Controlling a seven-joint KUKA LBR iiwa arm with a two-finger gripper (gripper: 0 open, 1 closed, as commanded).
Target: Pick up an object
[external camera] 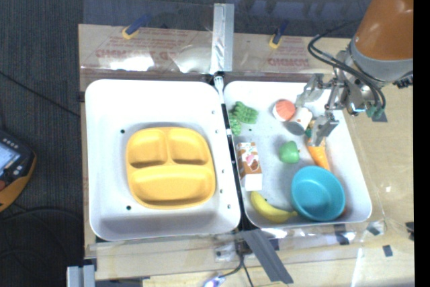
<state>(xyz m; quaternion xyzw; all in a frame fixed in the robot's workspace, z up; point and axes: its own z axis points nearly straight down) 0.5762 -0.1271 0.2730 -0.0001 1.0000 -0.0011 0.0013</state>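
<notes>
Gripper [316, 119]: over right bin [359, 175], two o'clock corner; grip state unclear, cannot tell.
Carrot [320, 155]: just below gripper.

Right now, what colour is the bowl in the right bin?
Blue, a bright teal shade: the bowl, seen clearly in the camera view.

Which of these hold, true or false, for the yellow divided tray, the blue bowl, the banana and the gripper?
1. The yellow divided plastic tray lies in the left white bin. True.
2. The round blue bowl sits in the left bin. False: it is in the right white bin.
3. The yellow banana lies beside the blue bowl. True.
4. The gripper hangs over the yellow tray. False: it is over the right bin, near the orange carrot.
</notes>
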